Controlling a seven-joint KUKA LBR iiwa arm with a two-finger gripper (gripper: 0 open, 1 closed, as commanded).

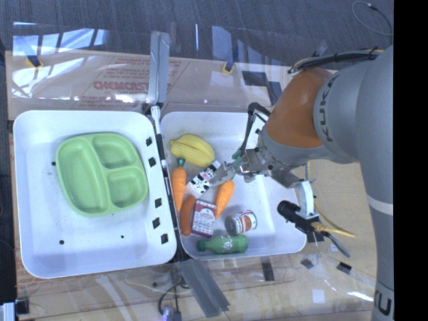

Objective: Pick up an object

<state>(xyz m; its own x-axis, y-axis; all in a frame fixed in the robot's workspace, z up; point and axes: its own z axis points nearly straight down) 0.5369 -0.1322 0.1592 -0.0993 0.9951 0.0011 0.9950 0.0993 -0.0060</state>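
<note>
Carrot (225, 196) in right bin (284, 236) | arm bent over bin from right | jaws (227, 172) just above it, spread

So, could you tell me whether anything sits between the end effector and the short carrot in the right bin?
Nothing visible does. The end effector sits just above the short carrot, with bare bin floor between them. The black-and-white cow toy lies close to its left, and the small can below.

Single fixed camera above bench, slanted downward, both bins (40, 259) in frame; arm (348, 119) entering right
</note>
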